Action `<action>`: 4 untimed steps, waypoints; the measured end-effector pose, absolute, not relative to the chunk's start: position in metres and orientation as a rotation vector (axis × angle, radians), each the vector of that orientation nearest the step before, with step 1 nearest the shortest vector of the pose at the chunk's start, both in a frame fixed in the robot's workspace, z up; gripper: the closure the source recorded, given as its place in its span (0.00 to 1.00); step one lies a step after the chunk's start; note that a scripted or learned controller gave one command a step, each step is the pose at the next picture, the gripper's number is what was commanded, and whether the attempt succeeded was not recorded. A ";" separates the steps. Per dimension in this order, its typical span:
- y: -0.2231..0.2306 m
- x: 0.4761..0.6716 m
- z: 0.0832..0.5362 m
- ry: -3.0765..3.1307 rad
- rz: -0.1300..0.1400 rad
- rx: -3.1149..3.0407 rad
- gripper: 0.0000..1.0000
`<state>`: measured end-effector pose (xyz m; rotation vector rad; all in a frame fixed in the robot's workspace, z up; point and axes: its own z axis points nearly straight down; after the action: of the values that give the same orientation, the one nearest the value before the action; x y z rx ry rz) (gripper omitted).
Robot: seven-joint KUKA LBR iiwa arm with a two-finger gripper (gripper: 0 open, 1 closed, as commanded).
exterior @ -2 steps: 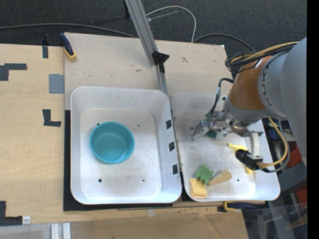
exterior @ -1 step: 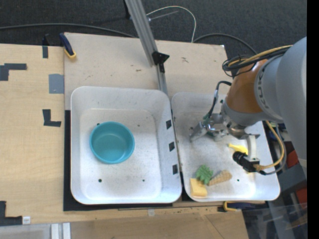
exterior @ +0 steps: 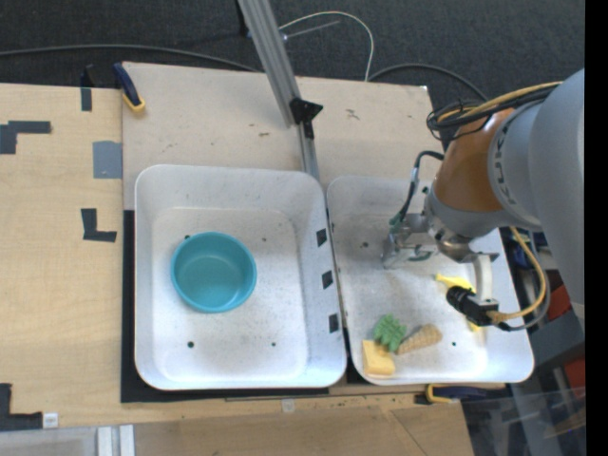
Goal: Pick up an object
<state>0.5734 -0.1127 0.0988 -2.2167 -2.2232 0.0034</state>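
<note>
No text, label, brand, number or sign can be read anywhere.

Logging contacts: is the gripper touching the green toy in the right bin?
Apart. The camera view shows bare bin floor between the gripper and the green toy, which lies nearer the front wall.

A bowl [exterior: 214, 272] sits in the left bin [exterior: 157, 193]; 3 small items [exterior: 401, 340] cluster at the right bin's [exterior: 366, 198] near edge.

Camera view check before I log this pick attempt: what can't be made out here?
- Claw: too small and dark, under the wrist, to read its state.
- Right bin: its far right side is covered by the arm.
- Green toy and yellow block: too small to identify.
- Teal bowl: contents unclear.
</note>
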 end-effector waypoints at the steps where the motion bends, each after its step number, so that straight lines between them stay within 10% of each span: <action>1: -0.103 0.579 0.149 -2.226 -0.003 -2.220 1.00; 4: -0.046 0.568 0.233 -2.225 0.003 -2.214 1.00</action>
<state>0.5678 -0.0458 0.2335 -2.2135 -2.2252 0.0028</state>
